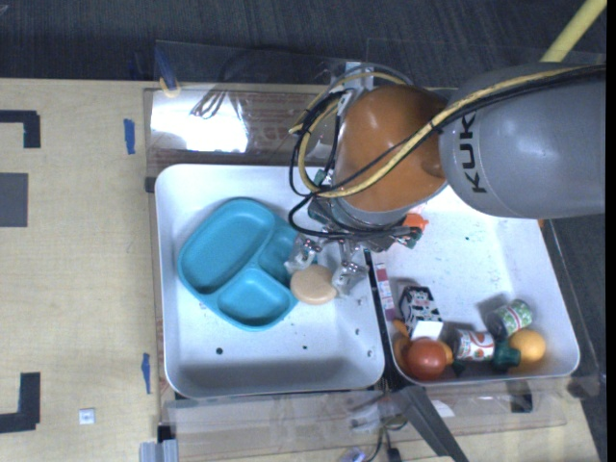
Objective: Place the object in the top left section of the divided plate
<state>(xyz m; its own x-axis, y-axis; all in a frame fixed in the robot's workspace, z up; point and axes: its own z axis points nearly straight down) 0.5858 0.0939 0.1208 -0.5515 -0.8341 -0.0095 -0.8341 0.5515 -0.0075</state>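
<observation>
A blue divided plate (pixel 197 275) lies tilted in the left white bin (pixel 192 354), its largest section toward the upper left. A tan round object (pixel 314 285), like a biscuit, sits at the plate's right edge beside its lower section. My gripper (pixel 327 266) hangs directly over the tan object's upper side, under the orange band of the arm (pixel 385 152). The arm's bulk hides the space above the gripper, and I cannot tell whether the tan object rests on the bin floor or is lifted.
The right bin (pixel 539 258) holds a red round fruit (pixel 426 357), an orange ball (pixel 527 345), a green can (pixel 515 314), a small bottle (pixel 472 345) and a black-and-white box (pixel 419 304). The divider wall (pixel 378 325) runs just right of the gripper.
</observation>
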